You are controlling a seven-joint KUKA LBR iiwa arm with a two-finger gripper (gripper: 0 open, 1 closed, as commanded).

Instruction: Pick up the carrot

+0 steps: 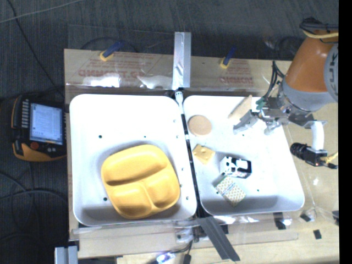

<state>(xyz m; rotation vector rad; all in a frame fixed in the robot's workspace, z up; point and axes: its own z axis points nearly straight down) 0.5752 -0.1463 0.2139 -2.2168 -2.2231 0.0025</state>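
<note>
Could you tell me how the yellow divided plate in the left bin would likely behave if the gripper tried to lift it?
The yellow divided plate looks like moulded plastic, so it is probably stiff and light. It is much wider than the gripper, so likely only its rim could be pinched, and it may tilt. Its smooth surface might slip.

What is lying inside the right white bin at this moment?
The right bin holds a round tan disc, a yellow block, a black-and-white item and a patterned packet. The claw hangs over its upper part, covering some floor.
</note>
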